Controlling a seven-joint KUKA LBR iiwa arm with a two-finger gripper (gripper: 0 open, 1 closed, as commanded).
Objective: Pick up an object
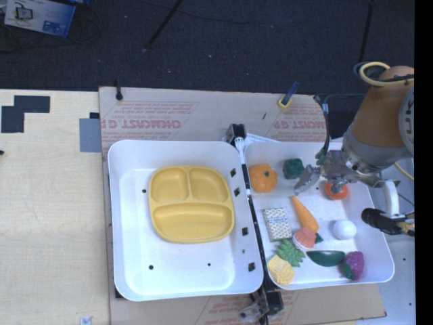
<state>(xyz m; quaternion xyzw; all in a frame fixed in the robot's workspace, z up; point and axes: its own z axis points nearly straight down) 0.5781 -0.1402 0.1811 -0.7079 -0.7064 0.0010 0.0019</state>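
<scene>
The object nearest the gripper (325,179) is a small red-orange round toy (335,191), seen in the far right part of the right bin (385,266), just beside the metal fingers and partly hidden by them. It is judged to be light, hard moulded plastic, smooth and liable to roll or slip; a hold across its widest part would be safest. Whether the gripper is released or clenched cannot be told, and nothing is seen held by it. To the left lie a dark green piece (293,168) and an orange pumpkin-like toy (262,178); nearer are a carrot (304,213), a patterned packet (277,223), a white egg (344,229), purple grapes (352,264) and a pineapple (281,269). The left bin (128,263) carries a yellow divided plate (191,203). Both bins rest on the tabletop (47,215).
</scene>
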